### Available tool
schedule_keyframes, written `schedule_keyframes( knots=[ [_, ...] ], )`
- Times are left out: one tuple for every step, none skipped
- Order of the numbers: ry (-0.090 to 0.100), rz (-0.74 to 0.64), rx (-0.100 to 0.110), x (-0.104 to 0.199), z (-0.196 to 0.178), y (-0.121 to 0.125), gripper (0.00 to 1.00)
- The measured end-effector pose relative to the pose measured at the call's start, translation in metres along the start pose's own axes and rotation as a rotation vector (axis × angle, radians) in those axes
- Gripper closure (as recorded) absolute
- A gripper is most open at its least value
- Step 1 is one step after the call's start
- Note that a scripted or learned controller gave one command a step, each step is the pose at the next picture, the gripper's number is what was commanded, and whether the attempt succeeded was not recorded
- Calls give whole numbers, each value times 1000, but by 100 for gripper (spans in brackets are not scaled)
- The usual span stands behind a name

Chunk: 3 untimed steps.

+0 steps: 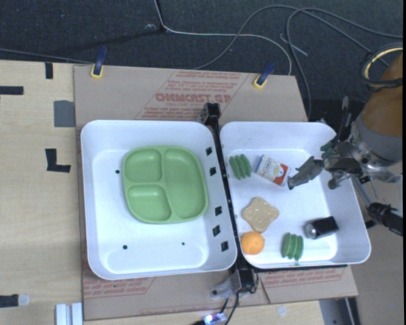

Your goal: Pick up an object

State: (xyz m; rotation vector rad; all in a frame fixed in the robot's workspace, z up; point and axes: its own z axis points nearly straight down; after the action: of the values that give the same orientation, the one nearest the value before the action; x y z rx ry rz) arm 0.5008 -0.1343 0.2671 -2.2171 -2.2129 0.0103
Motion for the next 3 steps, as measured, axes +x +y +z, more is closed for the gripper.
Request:
schedule_keyframes(
  knots=[
    [-2, -3, -10, 0, -5, 2, 0],
    [-1, -2, -5, -6, 47, 9, 0],
    [-1, -2, -4, -14, 107, 10, 0]
  ],
)
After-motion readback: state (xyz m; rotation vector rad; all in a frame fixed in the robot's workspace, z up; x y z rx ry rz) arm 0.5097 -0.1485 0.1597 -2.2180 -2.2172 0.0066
